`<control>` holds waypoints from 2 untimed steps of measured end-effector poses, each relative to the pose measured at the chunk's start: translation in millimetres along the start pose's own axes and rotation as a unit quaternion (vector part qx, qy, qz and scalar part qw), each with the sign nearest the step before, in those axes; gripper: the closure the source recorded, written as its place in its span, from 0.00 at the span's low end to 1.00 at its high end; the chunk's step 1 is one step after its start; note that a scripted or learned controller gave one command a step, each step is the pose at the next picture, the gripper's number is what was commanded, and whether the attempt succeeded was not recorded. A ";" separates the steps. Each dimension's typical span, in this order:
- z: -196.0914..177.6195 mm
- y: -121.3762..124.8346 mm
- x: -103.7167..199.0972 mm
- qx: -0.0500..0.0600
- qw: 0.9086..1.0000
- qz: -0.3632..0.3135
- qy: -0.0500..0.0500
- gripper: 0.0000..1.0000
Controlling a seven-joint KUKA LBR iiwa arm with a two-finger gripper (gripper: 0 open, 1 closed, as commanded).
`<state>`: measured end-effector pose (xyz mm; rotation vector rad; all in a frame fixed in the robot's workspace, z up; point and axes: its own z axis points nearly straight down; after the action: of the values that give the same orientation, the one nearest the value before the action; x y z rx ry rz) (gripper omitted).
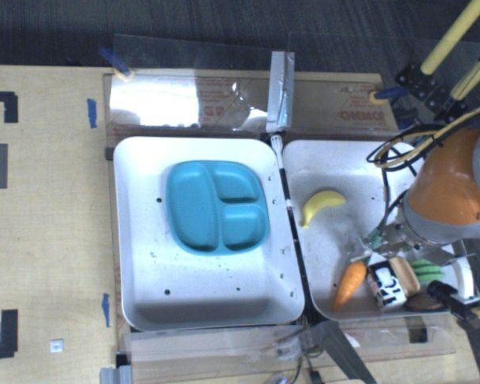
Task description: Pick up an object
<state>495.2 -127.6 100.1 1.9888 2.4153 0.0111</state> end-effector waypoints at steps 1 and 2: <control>11.2 -6.8 21.2 -0.001 0.992 -0.127 -0.001 1.00; -86.7 48.6 74.8 0.003 0.998 -0.060 0.003 1.00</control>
<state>527.2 -44.7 187.0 1.8459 2.5357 0.0083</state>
